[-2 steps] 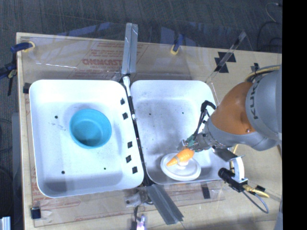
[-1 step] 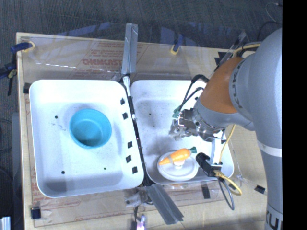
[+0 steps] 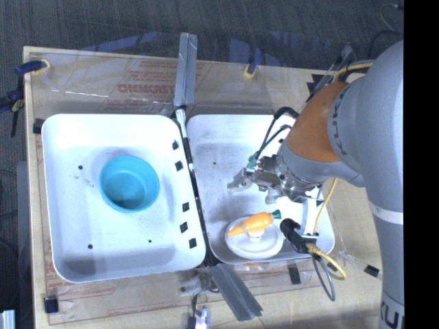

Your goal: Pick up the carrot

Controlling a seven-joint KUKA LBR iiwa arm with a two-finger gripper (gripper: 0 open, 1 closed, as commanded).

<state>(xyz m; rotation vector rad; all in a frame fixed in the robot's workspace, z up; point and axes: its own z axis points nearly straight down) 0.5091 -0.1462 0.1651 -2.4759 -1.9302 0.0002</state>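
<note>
The carrot (image 3: 251,223) is orange with a green stub at its right end. It lies across a white round dish (image 3: 255,246) in the near part of the right bin (image 3: 212,142). My gripper (image 3: 252,189) hangs just beyond the carrot, over the middle of the right bin, at the end of the grey and orange arm. Its fingers (image 3: 236,183) stand apart, open, with nothing between them. The carrot is apart from the gripper.
A blue bowl (image 3: 129,183) stands in the left bin (image 3: 62,238). A metal divider bar (image 3: 185,70) runs between the bins at the back. The arm's bulk covers the right bin's right side.
</note>
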